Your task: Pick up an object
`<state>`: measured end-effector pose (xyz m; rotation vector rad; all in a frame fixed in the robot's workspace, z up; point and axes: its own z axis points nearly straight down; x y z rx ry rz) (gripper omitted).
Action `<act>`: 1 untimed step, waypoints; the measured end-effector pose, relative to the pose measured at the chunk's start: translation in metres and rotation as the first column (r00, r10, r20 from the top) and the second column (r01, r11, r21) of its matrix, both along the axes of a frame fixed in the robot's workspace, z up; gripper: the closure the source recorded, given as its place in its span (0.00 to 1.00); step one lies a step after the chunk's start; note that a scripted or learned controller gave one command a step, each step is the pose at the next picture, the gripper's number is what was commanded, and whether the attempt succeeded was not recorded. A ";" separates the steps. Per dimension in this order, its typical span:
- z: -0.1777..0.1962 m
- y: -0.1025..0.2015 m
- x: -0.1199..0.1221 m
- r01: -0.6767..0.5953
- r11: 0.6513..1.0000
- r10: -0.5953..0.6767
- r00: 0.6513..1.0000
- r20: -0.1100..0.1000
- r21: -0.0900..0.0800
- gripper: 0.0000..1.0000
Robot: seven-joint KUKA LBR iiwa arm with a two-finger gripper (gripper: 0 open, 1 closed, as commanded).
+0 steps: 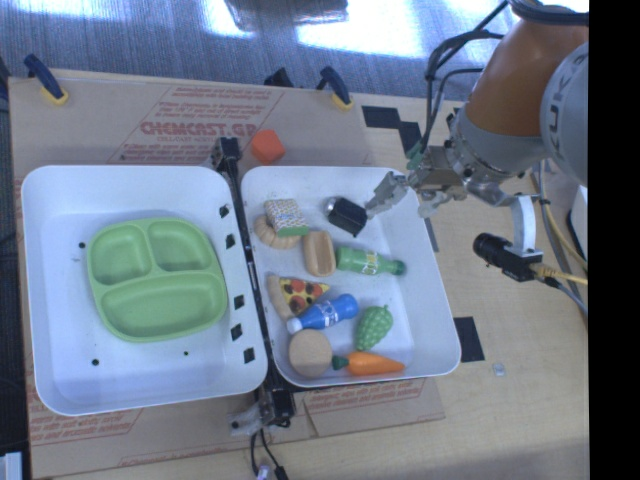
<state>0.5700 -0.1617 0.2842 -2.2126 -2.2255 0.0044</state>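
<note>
Two shallow white bins sit side by side on a cardboard-covered surface [80, 118]. A green divided plate [155, 278] lies in the left bin [40, 298]. The right bin [425, 298] holds a scatter of toy food: a small sandwich [285, 216], a bread roll [319, 252], a green bottle [368, 262], a pizza slice [297, 291], a blue bottle [325, 313], a green bumpy fruit [374, 326], a round tan piece [309, 352] and a carrot [372, 365].

A grey arm with an orange band [520, 68] reaches in from the right, ending in the tool [350, 215] over the upper middle of the right bin. Its tip looks like a dark block at the end of a slim silver stem; from where I stand I cannot tell whether it is apart or together, and nothing visibly sits in it.

Nearest to the tool are the sandwich, just to its left, and the bread roll and green bottle, just below it. The green bottle lies on its side, its long axis running left to right, cap end pointing right. I would judge any of these three an easy target for a short descent.

Red print on the cardboard reads roughly "CHEMCAST", with smaller lines too blurred to read. An orange block [266, 147] rests outside the bins, above them.
</note>
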 end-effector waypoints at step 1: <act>-0.133 0.014 0.085 -0.001 1.000 0.001 1.000 -0.003 0.000 0.00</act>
